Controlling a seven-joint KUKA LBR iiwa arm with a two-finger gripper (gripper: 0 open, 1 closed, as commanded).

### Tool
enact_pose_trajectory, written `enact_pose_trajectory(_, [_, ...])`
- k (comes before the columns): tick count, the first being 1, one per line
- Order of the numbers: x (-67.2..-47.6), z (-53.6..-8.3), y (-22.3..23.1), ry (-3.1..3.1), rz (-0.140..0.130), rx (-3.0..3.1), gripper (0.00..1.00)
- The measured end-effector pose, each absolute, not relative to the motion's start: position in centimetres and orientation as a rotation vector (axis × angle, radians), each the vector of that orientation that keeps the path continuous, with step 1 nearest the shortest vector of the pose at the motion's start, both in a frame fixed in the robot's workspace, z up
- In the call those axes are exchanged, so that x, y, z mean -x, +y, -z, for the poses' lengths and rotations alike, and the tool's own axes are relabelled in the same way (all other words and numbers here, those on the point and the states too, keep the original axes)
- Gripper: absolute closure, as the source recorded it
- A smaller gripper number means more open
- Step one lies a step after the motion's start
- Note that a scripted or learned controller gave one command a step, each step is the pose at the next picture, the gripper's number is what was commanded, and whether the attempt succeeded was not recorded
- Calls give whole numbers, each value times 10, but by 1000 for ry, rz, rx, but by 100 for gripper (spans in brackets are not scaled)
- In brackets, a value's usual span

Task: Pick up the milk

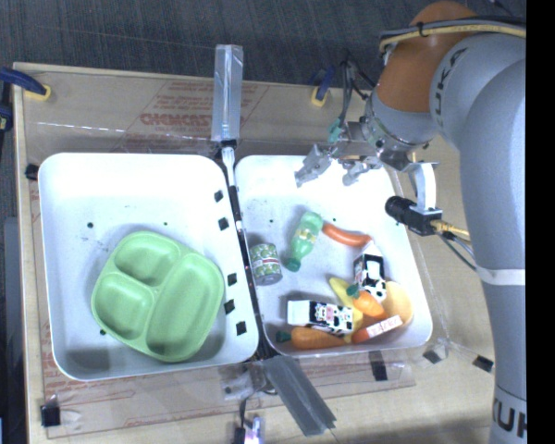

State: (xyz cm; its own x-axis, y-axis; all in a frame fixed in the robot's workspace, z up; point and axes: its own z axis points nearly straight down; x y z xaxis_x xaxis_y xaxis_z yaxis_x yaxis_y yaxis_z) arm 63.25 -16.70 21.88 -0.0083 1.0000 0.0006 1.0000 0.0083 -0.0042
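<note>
1. My fingers [335, 166] hang over the far edge of the right white plastic bin [259, 188], spread wide, nothing between them.
2. Milk: two cow-patterned black-and-white cartons in that bin. One lies flat near the front wall [320, 314]; the other stands nearer the right wall [371, 275], just behind it. They sit close together; I can't tell if they touch.
3. Clutter around them: an orange carrot [312, 338] lies along the front wall, touching the flat carton's near side. A yellow banana [344, 291] and other orange and yellow toy food [388, 305] are packed between the two cartons and the right front corner.
4. Further back: a green plastic bottle [301, 240] lies tilted mid-bin, a red-orange sausage-shaped piece [346, 236] beside it to the right, and a small green-labelled can [265, 263] sits by the left wall.
5. Open room: the far strip of the right bin under my fingers is bare white floor. The flat carton's left end faces bare floor; the standing carton's back side faces a small gap before the sausage piece.
6. The left white plastic bin [65, 178] holds a green three-compartment plate [159, 294], well apart from the milk.
7. The bins meet at a divider with black clips, on the wooden counter [120, 109].
</note>
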Motion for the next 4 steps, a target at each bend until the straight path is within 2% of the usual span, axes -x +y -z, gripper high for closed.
enact_pose_trajectory(1, [-634, -292, -210, -2362, -2, 2071, 0])
enact_pose_trajectory(2, [-621, -337, -209, -2609, -1, 1754, 0])
enact_pose_trajectory(3, [-544, -251, -211, -2773, -2, 1475, 0])
enact_pose_trajectory(4, [-544, -251, -211, -2773, -2, 1476, 0])
